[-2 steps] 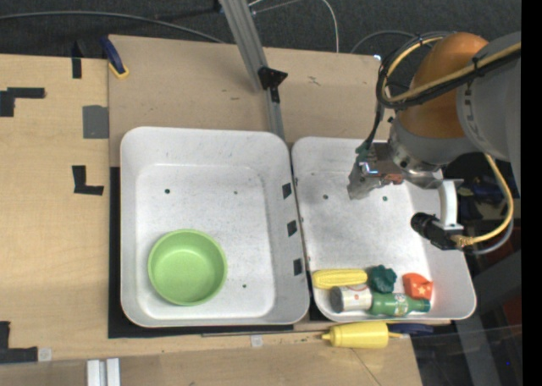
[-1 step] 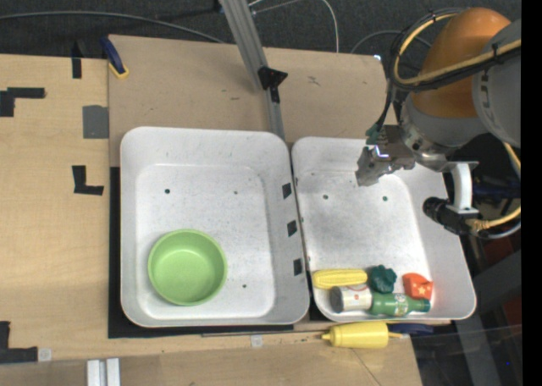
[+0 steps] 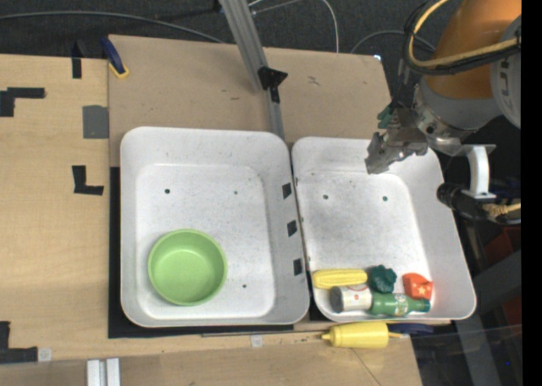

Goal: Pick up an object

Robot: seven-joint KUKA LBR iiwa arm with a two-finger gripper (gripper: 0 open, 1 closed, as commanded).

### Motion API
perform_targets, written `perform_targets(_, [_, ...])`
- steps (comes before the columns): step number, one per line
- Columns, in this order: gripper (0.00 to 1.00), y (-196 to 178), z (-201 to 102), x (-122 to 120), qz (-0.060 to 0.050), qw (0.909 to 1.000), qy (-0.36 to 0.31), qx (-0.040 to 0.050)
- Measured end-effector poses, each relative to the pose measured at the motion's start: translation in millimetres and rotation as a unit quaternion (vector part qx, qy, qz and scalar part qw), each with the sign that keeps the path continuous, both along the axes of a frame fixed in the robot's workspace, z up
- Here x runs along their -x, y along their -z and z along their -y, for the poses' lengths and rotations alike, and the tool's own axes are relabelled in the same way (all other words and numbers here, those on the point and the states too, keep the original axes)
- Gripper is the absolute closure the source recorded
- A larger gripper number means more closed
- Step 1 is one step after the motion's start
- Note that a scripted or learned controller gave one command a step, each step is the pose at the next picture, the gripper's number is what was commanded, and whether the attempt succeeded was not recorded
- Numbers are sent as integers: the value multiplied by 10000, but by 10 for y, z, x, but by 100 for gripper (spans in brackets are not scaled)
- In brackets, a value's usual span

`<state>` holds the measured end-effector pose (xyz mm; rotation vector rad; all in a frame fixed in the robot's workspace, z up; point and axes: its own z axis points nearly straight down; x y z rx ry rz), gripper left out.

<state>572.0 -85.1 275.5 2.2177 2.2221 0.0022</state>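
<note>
The gripper (image 3: 383, 158) is hovering at the right bin's (image 3: 356, 215) one-o'clock corner; I cannot tell its state. The corn (image 3: 339, 278), bottle (image 3: 398, 305) and tube (image 3: 349, 299) are lying at five o'clock.

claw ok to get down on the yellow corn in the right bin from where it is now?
Probably yes. The claw hovers at the right bin's far edge, and bare floor lies between it and the corn. The corn's top is uncovered, though a white bottle crowds its near side and a dark green piece its right end.
</note>
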Motion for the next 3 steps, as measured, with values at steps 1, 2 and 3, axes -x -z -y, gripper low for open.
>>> perform_targets(1, [100,159,-468,-24,-27,10000,-16,-6])
perform_targets(2, [100,268,-955,-49,-31,10000,-19,-7])
perform_targets(3, [100,427,-1520,-4,-35,10000,-24,-7])
